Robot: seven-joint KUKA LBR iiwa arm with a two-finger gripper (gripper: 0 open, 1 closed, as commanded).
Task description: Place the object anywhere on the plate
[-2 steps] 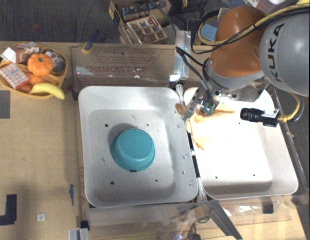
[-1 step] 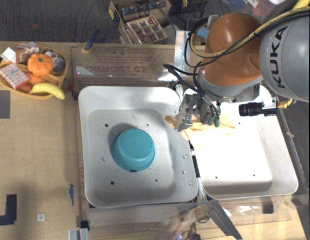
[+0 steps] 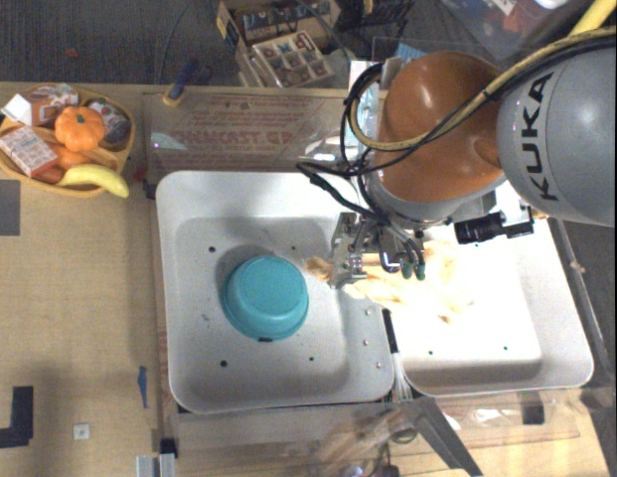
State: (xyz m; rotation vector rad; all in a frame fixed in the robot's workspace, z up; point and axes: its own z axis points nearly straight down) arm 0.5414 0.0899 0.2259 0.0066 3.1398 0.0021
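Landmark: the plate, a teal round dish, upside-down by the look of its domed top, sitting in the left bin.
Gripper: the gripper hangs just right of the plate, over the seam where the left bin meets the right bin.
Arm: the arm comes in from the upper right of the plate, its orange band directly above the gripper.
Fingers: cannot tell how they stand; the metal parts at the tip are blurred and cluttered.
Object: an orange-tan smear lies just right of the plate, under and beside the gripper. It may be the object, but it is too blurred to name or to say whether it is gripped or lying on the bin floor.
Plate contents: nothing rests on the plate's top.
Done: judging by position, the gripper is already near the plate, close to the object's likely spot.
Left: the object has not reached the plate; it must be carried leftward over the plate and released there.
Risk: a domed surface could let a dropped thing slide off.
Elsewhere: a basket of toy fruit sits well up and left of the plate, outside the bins.
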